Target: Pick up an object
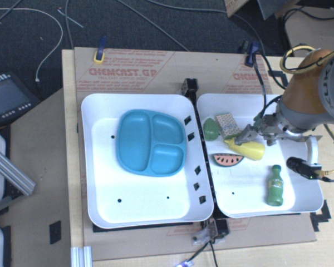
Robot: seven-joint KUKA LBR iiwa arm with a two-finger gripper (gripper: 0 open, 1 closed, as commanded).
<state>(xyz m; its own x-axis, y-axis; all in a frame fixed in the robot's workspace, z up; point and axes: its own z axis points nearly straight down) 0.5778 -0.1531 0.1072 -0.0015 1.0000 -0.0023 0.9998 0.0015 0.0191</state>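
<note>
Two shallow white bins sit side by side on the surface, the left bin [100, 166] carrying a blue divided plate [151, 142] near its middle and the right bin [250, 204] holding the small things, which is likely why the arm [307, 93] reaches over that side. The arm comes in from the right edge, its orange band above the wrist, and its pincer [250, 135] hangs low over the upper middle of the right bin, seemingly aimed at the cluster there. The likeliest target is the yellow banana [246, 147], which lies flat just under and beside the pincer's tip; its long axis runs roughly left to right with a slight tilt, the narrow end pointing up-left towards the divider and the blunt end towards the right. Whether the pincer's tips are spread or pressed together I cannot tell, since the wrist hides them, and nothing is seen pinched between them. Close by lie a green bottle [275, 186], on its own lower right with its neck pointing up the view, a watermelon slice [228, 159] just below the banana, a speckled sponge-like block [227, 124] and a small green round piece [211, 129] touching or nearly touching each other.
</note>
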